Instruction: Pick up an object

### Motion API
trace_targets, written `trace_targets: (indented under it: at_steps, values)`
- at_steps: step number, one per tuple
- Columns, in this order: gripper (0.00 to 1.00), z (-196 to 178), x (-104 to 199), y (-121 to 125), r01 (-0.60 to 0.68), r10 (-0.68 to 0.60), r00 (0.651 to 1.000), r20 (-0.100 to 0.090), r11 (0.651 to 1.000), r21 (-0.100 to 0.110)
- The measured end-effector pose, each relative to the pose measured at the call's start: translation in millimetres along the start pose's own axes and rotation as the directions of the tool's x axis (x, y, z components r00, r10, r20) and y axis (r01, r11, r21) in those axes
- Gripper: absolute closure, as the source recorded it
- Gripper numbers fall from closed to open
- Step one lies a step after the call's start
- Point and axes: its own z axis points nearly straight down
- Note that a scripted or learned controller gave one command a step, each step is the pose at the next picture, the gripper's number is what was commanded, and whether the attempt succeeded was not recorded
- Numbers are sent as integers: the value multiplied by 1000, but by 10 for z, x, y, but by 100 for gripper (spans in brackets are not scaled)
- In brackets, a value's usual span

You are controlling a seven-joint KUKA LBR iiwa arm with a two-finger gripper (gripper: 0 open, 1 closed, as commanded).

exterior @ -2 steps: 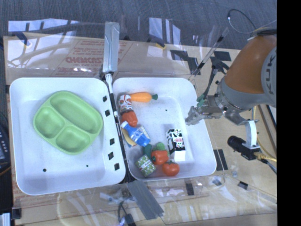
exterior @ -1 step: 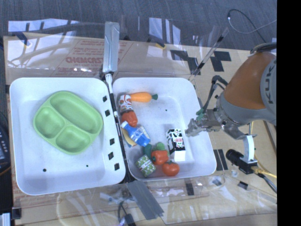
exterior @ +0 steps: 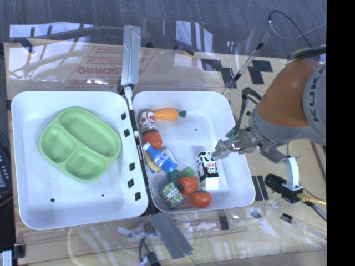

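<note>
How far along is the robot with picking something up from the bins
Nothing looks picked yet. The gripper sits low over the right bin, right beside the black-and-white milk carton, so it seems to be approaching that. The carrot and tomato lie in the bin. Grasping and lifting remain.

We see a bench (exterior: 66, 65) with a tan, cardboard-like top running across the frame, its bare surface showing along the upper edge and the lower right. Two shallow white bins rest directly on it, side by side and touching at the middle. The left bin (exterior: 28, 193) fills the left half of the frame; the right bin (exterior: 236, 170) sits at centre right. A grey strip (exterior: 131, 57) lies on the bench above the seam between the bins, and another grey strip (exterior: 171, 234) lies below it near the lower edge. Small black markers (exterior: 260, 68) dot the bench at upper right.
</note>
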Motion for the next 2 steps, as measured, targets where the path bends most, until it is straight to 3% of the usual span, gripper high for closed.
trace_targets:
  at_steps: [1,2]
  values:
    - [100,-40,595,320,-422,422,906,0,906,-2]
    - [0,-40,591,319,-423,423,906,0,906,-2]
